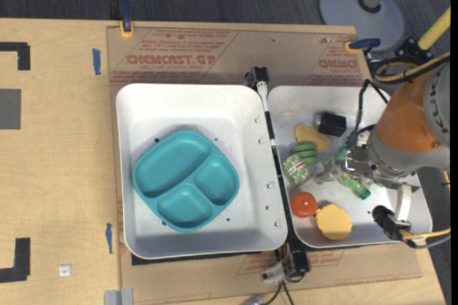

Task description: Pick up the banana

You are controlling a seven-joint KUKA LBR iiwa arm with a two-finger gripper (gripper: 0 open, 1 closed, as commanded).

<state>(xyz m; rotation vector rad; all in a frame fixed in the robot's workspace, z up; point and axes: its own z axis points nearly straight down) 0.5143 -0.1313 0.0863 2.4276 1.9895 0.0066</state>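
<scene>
While the gripper (pixel 348 165) hangs low in the right bin (pixel 300 107), I cannot tell whether it is spread wide or drawn narrow. A green object (pixel 358 187) lies just at its five o'clock. The pale yellow banana (pixel 310 134) lies near at ten o'clock, apart from the gripper, beside a black block (pixel 331 124). I judge this the approach step. Next, the gripper needs to shift toward ten o'clock and settle over the banana.

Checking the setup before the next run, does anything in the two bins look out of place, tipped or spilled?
Nothing looks spilled or broken. The teal divided tray sits askew in the left bin, turned at an angle to its walls. The right bin's items lie in a loose jumble near the gripper, which seems normal for this setup.
</scene>
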